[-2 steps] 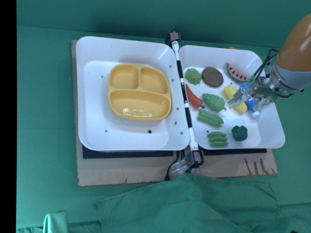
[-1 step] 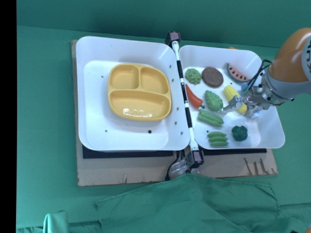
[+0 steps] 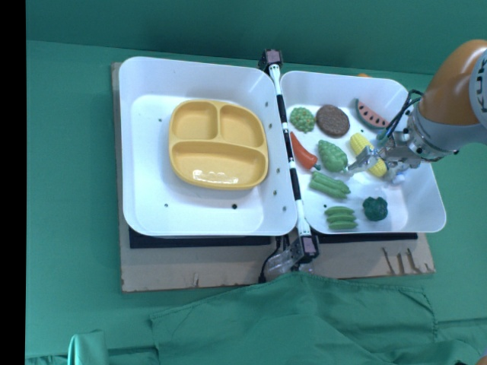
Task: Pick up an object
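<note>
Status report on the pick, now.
End effector low in right bin, at the corn cob; grasp unconfirmed. Leafy green piece and bean pods crowd close. Yellow tray in left bin.

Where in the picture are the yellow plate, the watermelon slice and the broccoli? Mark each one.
yellow plate (image 3: 218,160): camera view, floor of its large front compartment.
watermelon slice (image 3: 370,114): camera view, middle of the red flesh.
broccoli (image 3: 374,207): camera view, centre of the dark green head.

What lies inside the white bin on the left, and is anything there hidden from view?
Inside the left bin lies a yellow divided plate with three compartments, nothing in them. Small dark dots mark the bin floor. The floor beneath the plate is covered, so it cannot be seen.
</note>
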Available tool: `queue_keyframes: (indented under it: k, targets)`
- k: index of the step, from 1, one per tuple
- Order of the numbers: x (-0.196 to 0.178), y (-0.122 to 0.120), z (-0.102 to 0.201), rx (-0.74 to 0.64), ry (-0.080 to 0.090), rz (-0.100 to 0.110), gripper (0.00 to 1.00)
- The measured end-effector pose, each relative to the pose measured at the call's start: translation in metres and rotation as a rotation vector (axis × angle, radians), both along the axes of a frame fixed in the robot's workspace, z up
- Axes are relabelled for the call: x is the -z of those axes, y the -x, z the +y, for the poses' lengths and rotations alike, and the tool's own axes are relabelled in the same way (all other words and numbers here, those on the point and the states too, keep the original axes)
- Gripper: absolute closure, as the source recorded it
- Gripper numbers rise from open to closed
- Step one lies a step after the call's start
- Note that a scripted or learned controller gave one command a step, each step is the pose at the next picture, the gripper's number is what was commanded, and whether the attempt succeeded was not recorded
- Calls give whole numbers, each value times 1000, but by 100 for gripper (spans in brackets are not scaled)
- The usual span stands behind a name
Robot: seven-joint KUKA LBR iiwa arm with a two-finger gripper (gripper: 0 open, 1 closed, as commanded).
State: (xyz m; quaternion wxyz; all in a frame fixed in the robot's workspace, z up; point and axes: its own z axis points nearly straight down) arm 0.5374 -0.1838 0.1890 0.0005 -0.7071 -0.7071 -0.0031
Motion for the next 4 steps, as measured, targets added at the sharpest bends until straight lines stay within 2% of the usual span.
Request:
queue_keyframes:
  k: [1, 2, 3, 4]
  targets:
    - [-1, -74, 1, -3, 1, -1, 0]
    - [-14, -73, -2, 2, 8, -8, 100]
    - [-14, -73, -1, 2, 5, -6, 0]
    - [-14, -73, -1, 2, 6, -6, 0]
